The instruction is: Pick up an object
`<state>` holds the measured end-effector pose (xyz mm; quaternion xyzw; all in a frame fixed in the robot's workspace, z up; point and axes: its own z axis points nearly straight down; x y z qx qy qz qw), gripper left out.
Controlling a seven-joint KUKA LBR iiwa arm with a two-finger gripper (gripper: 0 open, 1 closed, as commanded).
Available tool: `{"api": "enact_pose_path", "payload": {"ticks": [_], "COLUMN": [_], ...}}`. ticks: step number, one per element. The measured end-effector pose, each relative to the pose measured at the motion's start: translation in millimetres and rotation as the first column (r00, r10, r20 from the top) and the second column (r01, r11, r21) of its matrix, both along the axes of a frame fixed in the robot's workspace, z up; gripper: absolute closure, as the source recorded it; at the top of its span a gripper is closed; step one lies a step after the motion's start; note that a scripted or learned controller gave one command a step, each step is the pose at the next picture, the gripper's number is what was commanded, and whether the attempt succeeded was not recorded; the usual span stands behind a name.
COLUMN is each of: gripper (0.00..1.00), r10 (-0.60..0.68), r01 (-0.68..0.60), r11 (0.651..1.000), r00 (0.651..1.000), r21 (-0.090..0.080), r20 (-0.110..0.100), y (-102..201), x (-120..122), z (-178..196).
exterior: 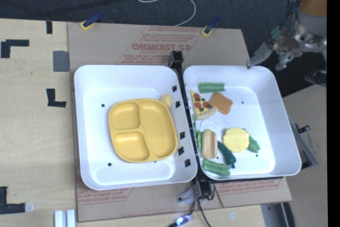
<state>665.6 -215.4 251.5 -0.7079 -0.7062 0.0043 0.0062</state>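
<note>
With its jaws apart and nothing between them, the gripper point(265, 56) hung at one o'clock of the right bin point(279, 114); descending squarely over the isolated orange piece point(220, 102) looked wisest.

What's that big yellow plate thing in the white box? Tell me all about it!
The yellow tray is a plastic-looking plate with rounded corners, split by raised ridges into three sections: two on top and one below them on the left. It lies flat and slightly turned on the floor of the left bin, near its middle. All its sections look bare. A small pale yellow piece sits at its upper right corner, close enough that it may be touching.
</note>
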Motion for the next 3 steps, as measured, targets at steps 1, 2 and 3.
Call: {"api": "enact_pose_path", "payload": {"ticks": [1, 2, 3], "gripper": [0.0, 0.0, 0.0], "r10": [0.004, 0.004, 0.005], "r01": [-0.004, -0.004, -0.005], "r11": [1.0, 1.0, 1.0], "r00": [1.0, 1.0, 1.0], "r21": [-0.003, -0.003, -0.003], "r20": [0.014, 0.01, 0.008], "y": [1, 0, -2], "x": [2, -4, -6], "z": [10, -52, -116]}}
